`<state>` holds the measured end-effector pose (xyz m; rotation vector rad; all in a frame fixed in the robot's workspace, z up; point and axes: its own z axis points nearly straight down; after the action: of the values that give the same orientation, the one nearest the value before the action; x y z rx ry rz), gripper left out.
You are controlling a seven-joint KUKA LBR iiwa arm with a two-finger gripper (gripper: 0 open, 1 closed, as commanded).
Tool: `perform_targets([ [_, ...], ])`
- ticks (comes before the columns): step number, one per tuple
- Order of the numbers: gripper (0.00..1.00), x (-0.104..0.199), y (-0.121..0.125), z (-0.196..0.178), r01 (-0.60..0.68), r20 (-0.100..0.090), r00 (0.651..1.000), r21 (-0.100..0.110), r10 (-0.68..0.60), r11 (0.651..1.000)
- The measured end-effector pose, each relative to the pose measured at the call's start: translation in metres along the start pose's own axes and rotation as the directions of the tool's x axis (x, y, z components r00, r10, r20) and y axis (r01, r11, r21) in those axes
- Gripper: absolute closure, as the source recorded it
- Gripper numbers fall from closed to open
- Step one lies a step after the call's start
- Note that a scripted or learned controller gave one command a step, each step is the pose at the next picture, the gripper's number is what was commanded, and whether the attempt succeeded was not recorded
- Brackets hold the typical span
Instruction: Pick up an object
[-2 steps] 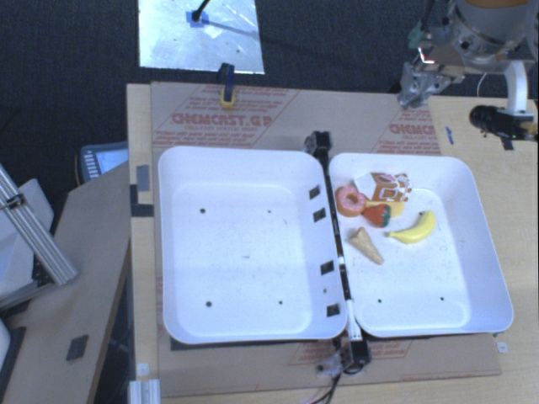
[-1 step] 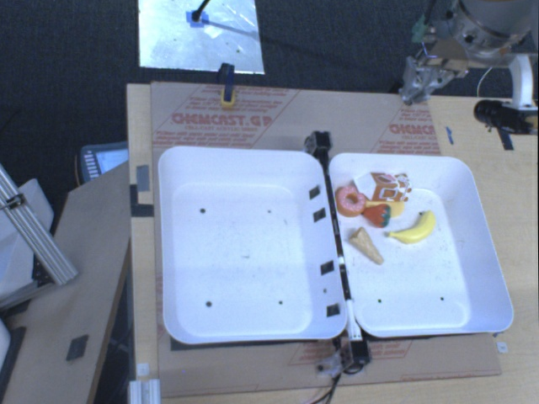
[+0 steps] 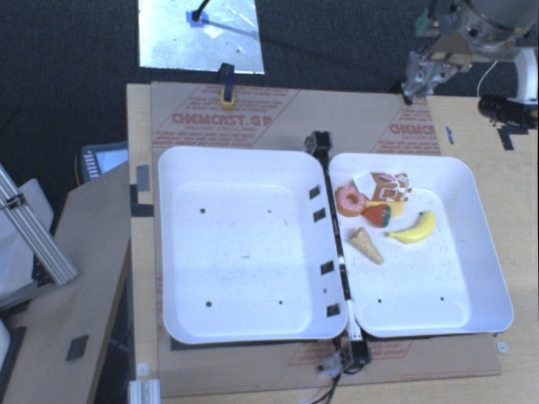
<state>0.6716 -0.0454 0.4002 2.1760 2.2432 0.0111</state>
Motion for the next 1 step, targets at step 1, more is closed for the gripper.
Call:
perform_targets([
  [1,1.00,0.0001,0.0009,-0.0115,0.006,0.002,1.000,-0.004,-0.006,1.000],
])
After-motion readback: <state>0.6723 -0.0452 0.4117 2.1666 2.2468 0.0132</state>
